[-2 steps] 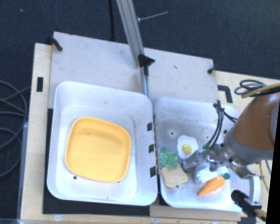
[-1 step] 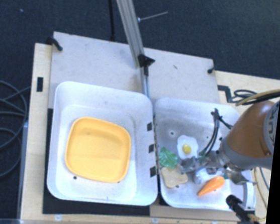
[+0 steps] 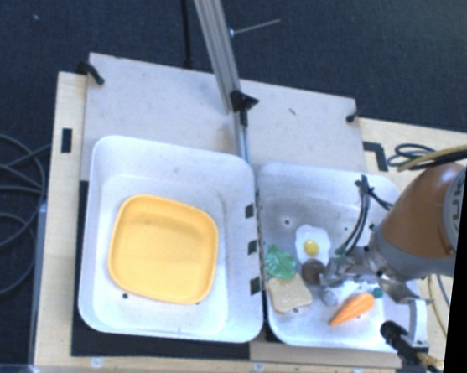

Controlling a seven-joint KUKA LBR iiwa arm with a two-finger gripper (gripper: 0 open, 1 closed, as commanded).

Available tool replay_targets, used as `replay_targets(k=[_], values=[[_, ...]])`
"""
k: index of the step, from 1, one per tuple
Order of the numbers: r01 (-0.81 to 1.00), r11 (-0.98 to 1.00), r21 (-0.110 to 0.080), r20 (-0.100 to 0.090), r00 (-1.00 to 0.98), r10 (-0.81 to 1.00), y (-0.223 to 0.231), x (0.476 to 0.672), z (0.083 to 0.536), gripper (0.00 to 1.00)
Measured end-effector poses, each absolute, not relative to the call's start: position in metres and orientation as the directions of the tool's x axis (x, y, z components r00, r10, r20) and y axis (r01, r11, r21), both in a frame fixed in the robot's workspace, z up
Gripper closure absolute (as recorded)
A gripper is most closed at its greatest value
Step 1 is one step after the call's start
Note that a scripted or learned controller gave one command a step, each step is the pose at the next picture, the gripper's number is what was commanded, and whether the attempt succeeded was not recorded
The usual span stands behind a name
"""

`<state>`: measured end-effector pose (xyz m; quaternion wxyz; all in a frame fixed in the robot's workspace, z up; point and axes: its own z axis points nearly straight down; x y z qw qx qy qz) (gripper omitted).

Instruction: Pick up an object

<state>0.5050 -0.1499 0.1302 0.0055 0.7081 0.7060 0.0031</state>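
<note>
Orange carrot (image 3: 352, 309), tapered, lying tilted in right bin (image 3: 301, 190), near claw (image 3: 330, 275).

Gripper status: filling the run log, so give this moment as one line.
gripper: low in right bin | nearest: carrot, fried egg | yellow plate: left bin

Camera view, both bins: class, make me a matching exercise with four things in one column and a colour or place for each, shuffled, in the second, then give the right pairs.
Column one:
1. plate
2. carrot
3. fried egg
4. lettuce leaf

Column two:
A. white with a yellow centre
B. green, near the right bin's left wall
C. yellow, lying in the left bin
D. orange, near the right bin's front edge

Pairs: 1-C, 2-D, 3-A, 4-B.
</note>
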Motion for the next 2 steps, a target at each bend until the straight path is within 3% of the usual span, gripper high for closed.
replay_targets(k=[2], values=[[1.000, 0.000, 0.005, -0.001, 0.000, 1.000, -0.156, 0.507, 0.216, 1.00]])
